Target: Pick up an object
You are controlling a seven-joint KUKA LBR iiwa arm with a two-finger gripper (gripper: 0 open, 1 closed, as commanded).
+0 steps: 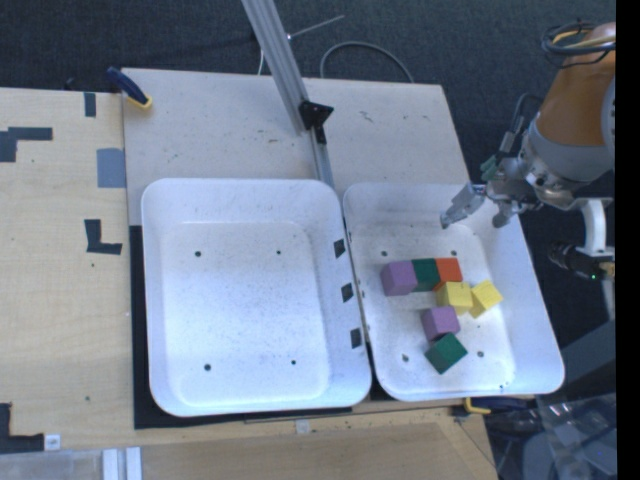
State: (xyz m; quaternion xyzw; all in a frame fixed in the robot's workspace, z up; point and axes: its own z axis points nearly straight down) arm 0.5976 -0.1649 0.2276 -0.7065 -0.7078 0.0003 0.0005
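Speckled white plastic bins [160,208], wooden bench [50,218]

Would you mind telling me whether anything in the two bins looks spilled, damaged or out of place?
Nothing stands out. The blocks, among them a purple block and a green block, lie loosely clustered inside the right bin, none over its rim. The gripper hovers above that bin's far end.

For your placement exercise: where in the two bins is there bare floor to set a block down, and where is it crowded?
The left bin is bare across its floor. In the right bin, bare floor lies behind the blocks, below the gripper. The blocks crowd its middle and front.
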